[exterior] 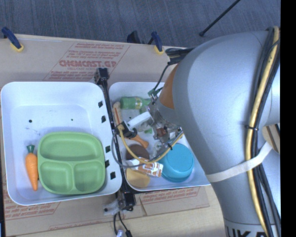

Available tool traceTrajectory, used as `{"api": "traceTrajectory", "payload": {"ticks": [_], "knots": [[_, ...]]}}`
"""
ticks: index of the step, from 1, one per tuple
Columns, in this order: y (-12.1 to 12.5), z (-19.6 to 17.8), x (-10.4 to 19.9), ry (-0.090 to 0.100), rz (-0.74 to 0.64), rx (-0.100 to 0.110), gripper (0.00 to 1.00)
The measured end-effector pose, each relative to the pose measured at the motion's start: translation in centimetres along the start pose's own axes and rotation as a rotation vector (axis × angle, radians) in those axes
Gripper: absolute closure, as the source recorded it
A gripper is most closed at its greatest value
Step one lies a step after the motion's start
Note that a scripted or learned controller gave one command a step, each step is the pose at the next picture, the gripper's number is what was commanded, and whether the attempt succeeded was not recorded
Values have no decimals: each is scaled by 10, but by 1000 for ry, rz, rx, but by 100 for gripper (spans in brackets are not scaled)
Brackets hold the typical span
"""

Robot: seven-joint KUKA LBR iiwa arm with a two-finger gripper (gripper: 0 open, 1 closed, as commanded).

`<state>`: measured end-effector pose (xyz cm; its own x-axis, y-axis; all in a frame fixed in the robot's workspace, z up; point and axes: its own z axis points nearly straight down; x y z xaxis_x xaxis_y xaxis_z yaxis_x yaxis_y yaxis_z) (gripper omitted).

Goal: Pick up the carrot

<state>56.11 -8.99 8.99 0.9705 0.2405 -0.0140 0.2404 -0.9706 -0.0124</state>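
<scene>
Carrot (31,167) lies along the left bin's (49,95) left wall; my gripper (160,130) hangs over the right bin (200,179).

The grey arm (227,112) covers the right bin's (119,90) right side and far corner. The claw (160,130) is lost among cables, its state unreadable. A green bottle (130,102) and blue bowl (180,163) are partly hidden. The arm runs off the bottom edge.
</scene>
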Motion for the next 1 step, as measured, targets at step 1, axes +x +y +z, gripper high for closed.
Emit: {"api": "traceTrajectory", "payload": {"ticks": [1], "knots": [[-1, -9, -1, -9, -6, 10, 100]]}}
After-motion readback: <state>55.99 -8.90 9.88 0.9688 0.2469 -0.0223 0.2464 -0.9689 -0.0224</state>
